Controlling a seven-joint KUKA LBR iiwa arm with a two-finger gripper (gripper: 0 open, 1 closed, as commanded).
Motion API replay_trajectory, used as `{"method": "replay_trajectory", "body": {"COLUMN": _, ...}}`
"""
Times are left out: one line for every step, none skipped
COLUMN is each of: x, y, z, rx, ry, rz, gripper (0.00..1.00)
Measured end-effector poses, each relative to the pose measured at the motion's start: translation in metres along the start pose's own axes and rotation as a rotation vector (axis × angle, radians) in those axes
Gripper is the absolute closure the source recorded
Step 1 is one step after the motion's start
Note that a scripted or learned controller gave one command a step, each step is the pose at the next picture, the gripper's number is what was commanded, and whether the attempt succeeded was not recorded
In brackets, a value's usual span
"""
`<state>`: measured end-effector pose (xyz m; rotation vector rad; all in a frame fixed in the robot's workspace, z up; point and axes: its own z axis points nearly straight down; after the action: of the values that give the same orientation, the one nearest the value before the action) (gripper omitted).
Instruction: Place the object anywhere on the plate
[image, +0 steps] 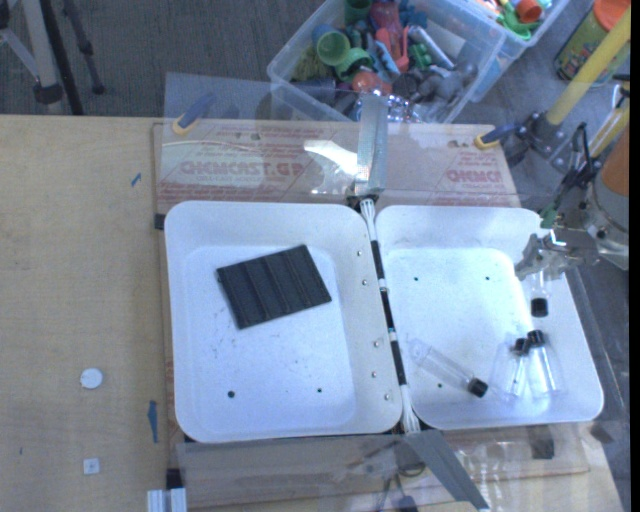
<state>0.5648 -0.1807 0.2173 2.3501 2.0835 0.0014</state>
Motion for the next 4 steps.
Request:
{"method": "replay_trajectory", "body": {"x": 0.015, "y": -0.082, "z": 0.125, "rx": 0.000, "ry": 0.000, "rz": -0.050, "gripper": 1.00}}
{"method": "replay_trajectory", "body": {"x": 0.073, "y": -0.095, "z": 0.117, "rx": 0.004, "ry": 0.003, "rz": -0.335, "gripper": 1.00}}
{"method": "replay_trajectory", "body": {"x": 0.180, "y": -0.107, "z": 0.033, "rx": 0.001, "ry": 0.000, "rz": -0.363, "gripper": 1.00}}
{"method": "replay_trajectory", "body": {"x": 0.248, "y": -0.116, "z": 0.033, "rx": 0.000, "ry": -0.001, "rz": -0.224, "gripper": 1.00}}
